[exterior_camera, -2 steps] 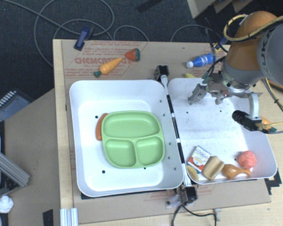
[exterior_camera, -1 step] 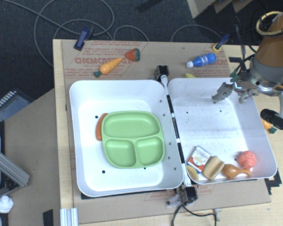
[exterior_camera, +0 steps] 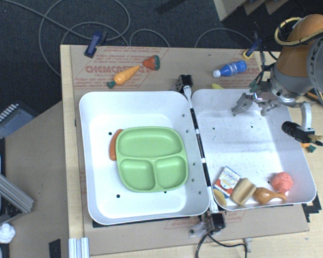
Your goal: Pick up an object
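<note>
Gripper (exterior_camera: 254,105) above right bin (exterior_camera: 242,138)

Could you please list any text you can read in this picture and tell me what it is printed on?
"CHEMCAT": red print on the cardboard sheet behind the left bin; the smaller lines beneath are too blurred to read.
Small box in the right bin: printing too small to read.
Blue bottle: label unreadable.

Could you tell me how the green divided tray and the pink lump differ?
The green divided plastic tray is large and flat; the pink rounded lump is small and bulging. The tray lies mid-bin in the left white bin; the lump sits in the right white bin's near corner. Both lie untouched.
</note>
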`<state>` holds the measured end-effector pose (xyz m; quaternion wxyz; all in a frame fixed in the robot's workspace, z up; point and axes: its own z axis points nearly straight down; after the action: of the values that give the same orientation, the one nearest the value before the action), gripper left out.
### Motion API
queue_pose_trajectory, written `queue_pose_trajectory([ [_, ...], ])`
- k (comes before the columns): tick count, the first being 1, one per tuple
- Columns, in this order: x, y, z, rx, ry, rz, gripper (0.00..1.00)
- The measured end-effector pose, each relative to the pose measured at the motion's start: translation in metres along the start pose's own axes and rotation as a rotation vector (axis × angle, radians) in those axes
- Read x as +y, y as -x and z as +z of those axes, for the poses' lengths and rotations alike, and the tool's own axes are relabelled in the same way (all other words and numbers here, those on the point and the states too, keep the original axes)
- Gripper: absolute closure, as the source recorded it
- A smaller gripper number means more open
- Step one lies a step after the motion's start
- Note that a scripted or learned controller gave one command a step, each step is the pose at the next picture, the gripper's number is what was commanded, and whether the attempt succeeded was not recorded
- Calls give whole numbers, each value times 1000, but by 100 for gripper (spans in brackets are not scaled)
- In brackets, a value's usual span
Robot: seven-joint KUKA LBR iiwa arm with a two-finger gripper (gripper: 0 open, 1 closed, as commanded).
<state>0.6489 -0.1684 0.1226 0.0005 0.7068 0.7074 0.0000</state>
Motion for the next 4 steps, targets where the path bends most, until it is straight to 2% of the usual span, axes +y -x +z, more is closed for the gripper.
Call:
queue_pose_trajectory([
  [1, 1, 0, -12, -3, 5, -1, 100],
  [2, -6, -36, -7, 2, -3, 0, 100],
  [3, 18, -75, -26, 0, 2, 0, 100],
  [4, 18, -74, -26, 0, 1, 0, 0],
])
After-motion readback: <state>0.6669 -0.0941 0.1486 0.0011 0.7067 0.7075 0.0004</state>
